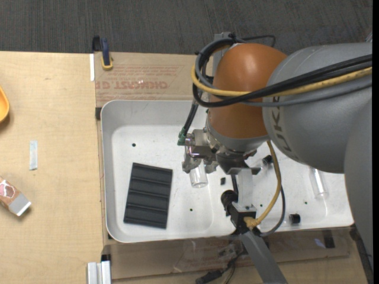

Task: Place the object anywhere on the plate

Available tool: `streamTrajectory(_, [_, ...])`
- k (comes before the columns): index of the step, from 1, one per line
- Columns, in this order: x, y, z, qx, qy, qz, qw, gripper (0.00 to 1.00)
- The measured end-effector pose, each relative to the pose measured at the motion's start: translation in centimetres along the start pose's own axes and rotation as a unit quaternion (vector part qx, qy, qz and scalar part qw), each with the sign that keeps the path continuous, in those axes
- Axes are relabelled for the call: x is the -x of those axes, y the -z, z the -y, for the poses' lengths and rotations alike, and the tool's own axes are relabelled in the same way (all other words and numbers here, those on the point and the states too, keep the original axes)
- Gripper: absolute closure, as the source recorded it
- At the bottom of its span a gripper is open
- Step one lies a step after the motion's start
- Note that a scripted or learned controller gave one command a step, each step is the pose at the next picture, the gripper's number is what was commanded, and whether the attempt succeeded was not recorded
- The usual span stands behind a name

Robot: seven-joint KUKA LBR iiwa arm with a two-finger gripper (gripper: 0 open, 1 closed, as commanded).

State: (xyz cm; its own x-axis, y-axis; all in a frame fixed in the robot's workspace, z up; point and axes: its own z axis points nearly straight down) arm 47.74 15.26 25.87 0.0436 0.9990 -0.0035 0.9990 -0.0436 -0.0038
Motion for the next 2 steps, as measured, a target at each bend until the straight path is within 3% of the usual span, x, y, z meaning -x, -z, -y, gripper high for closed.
streamTrajectory(1, [-7.56,-7.48,-0.13,-0.001,-0.023,0.001,0.9997,1.00])
streamTrajectory(2, [-7.52,-7.48,-0.15,-0.001,-0.024,0.001,0.9997,0.00])
